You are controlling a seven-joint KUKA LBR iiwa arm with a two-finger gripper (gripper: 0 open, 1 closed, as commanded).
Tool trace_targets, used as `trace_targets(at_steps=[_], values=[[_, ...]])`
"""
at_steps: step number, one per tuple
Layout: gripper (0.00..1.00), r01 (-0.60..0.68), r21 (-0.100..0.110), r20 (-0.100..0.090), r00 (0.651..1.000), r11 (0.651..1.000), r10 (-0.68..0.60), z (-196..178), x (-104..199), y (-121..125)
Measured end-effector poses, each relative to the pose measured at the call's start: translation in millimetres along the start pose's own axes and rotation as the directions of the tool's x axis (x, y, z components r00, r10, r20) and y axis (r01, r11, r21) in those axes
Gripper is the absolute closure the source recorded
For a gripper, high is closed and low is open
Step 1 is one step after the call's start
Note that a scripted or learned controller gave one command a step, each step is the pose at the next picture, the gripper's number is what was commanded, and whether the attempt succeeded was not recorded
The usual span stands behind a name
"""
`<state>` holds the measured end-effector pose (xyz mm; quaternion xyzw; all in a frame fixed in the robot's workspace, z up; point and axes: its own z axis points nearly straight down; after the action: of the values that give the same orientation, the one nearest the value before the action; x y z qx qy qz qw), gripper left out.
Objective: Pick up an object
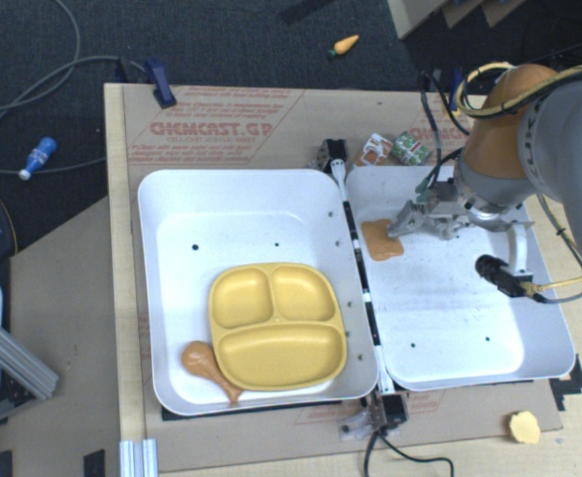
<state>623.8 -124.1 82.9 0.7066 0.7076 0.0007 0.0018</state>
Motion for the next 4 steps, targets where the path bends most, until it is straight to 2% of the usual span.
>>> trace_targets(at_steps=[1,2,3,4], values=[[0.00,-0.006,0.007,-0.004,1.000,1.000,0.006,-3.5,4.6,-100.2],[0.00,0.001,-0.001,0.001,1.000,1.000,-0.001,-3.0,27.7,-68.3],[0.00,-0.003,0.002,-0.002,1.000,1.000,0.003,-3.3,25.7,-88.3],[0.00,-0.007,0.000,0.000,1.000,1.000,0.007,-3.0,-94.6,-61.1]])
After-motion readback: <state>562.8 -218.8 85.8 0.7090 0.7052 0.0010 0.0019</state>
